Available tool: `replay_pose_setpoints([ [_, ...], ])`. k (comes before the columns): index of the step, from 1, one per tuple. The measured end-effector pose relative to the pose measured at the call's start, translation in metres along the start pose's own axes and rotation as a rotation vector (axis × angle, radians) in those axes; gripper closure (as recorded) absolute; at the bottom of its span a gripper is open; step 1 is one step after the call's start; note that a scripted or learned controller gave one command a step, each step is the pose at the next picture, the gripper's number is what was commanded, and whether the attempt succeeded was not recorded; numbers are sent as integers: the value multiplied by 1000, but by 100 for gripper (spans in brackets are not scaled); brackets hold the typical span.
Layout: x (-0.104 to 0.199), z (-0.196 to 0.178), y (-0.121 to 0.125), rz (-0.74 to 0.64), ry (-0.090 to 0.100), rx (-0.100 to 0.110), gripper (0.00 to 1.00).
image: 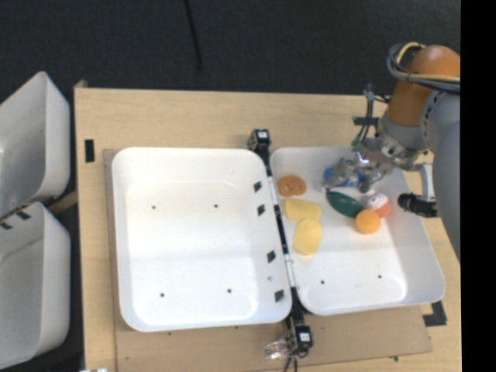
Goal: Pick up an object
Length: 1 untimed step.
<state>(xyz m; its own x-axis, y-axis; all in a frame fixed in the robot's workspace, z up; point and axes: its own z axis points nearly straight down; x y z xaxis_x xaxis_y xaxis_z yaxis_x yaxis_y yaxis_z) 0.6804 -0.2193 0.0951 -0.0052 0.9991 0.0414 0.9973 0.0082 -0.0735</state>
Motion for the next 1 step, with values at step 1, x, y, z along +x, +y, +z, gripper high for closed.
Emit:
replay_pose_setpoints([
  [1,2,-8,-3,-3,4,10,100],
])
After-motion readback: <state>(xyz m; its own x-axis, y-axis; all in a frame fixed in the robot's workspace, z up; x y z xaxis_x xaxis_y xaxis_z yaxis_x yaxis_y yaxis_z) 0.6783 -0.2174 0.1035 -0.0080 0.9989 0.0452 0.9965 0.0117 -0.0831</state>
